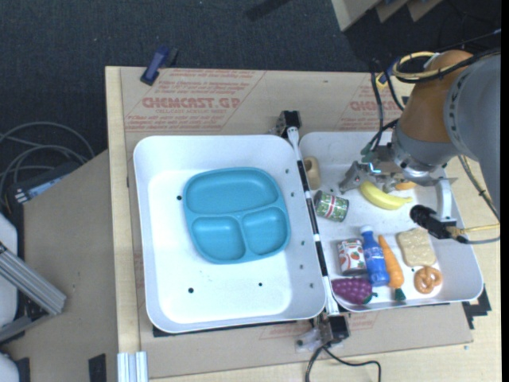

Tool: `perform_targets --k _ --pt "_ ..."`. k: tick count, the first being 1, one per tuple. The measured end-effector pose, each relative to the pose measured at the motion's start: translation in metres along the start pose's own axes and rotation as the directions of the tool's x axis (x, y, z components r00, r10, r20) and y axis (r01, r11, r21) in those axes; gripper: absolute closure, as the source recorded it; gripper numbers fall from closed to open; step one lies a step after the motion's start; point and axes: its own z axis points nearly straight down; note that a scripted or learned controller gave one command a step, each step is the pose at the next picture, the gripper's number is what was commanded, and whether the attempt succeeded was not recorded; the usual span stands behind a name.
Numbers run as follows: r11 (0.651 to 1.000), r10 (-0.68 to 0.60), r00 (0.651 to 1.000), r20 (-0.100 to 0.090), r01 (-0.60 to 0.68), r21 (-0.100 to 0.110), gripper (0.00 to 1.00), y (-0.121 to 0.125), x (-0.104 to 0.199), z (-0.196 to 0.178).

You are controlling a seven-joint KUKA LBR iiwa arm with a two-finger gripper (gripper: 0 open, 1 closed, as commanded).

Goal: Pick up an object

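White plastic, glossy and shallow, the right bin (469, 281) holds my grey arm (445, 118), whose claw (374, 175) hangs just above the smooth, curved yellow banana (383, 196), its long axis running left to right, though I cannot tell how the claw stands.

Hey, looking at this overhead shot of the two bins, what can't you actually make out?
- Hand: the arm's grey wrist covers it from above in the camera view, so its grip is unclear.
- Banana: upper end hidden under the hand.
- Can: label too small to read.
- Small tan item by the divider: too small to identify.
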Motion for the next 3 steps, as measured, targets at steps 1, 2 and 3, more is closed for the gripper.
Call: perform_targets --k 1,2,3 --pt "1.000 -0.002 1.000 0.000 0.002 -0.002 1.00 0.001 0.001 -0.010" --pt "1.000 -0.002 1.000 0.000 0.002 -0.002 0.00 0.001 0.001 -0.010" --pt "1.000 0.000 1.000 0.000 0.000 0.000 0.00 -0.045 -0.029 0.007"
